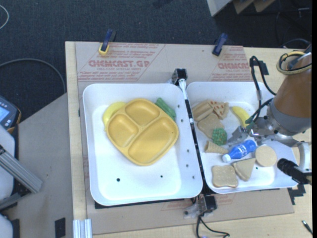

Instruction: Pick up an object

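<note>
while above the right bin (198,90), gripper (246,131), perhaps near bottle (239,150)

Grey arm (292,114) with orange band, black cable looped alongside, metallic end effector (246,131) somewhat blurred

The yellow tray (142,131) is covering most of a yellow plate (112,111) and part of a green piece (166,108). The arm (292,100) is running off the right edge and hiding the end effector's (247,130) fingers, along with the right bin's (218,88) far corner.
</note>
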Robot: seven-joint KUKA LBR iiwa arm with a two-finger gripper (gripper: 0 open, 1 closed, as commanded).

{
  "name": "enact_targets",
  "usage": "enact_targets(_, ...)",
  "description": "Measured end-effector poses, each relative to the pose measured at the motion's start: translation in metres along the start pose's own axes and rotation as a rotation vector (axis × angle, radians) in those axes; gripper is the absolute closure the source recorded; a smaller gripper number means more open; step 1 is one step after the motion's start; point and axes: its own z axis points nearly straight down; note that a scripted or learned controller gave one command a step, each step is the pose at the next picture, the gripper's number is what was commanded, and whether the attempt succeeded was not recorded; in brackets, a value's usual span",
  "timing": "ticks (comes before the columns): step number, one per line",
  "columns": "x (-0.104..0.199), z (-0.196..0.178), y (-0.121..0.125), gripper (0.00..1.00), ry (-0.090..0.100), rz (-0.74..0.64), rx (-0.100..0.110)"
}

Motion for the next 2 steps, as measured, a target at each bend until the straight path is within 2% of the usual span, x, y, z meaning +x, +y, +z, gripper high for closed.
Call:
enact_targets(1, 0.007, 0.045, 0.003, 0.00, -0.002, 0.000, -0.007)
enact_targets(2, 0.004, 0.061, 0.012, 0.00, -0.011, 0.000, -0.038)
